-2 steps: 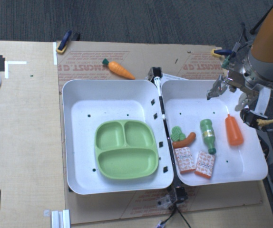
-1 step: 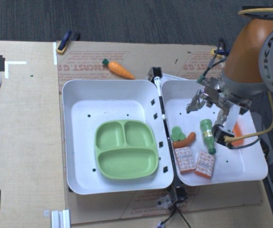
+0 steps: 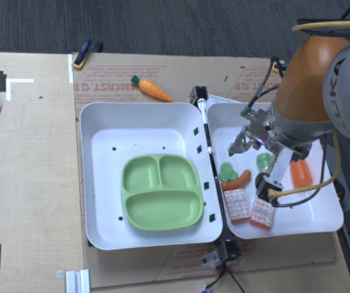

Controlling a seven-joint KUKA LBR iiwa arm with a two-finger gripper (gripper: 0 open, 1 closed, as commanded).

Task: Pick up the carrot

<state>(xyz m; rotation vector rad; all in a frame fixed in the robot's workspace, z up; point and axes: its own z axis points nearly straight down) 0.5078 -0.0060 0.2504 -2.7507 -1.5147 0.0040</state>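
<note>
The orange plastic carrot with a green top [image 3: 152, 88] is lying well apart at ten o'clock from the two-finger gripper [image 3: 241, 143], whose fingers are seemingly spreading apart, gripping nothing.

The scene is evenly and fairly brightly lit from overhead, so the two white bins [image 3: 143, 124] come out nearly blown out, with only soft grey shading along their inner walls and a faint shadow round the green plate [image 3: 161, 192]. The arm [image 3: 312, 84] carries a broad soft sheen on its orange band and casts a dim, diffuse shadow into the right bin, while the floor along the top edge stays dark and grainy. The picture is low in resolution and slightly soft throughout, with small things in the right bin smeared at their edges and print on the cardboard surface [image 3: 35, 182] barely legible.
</note>
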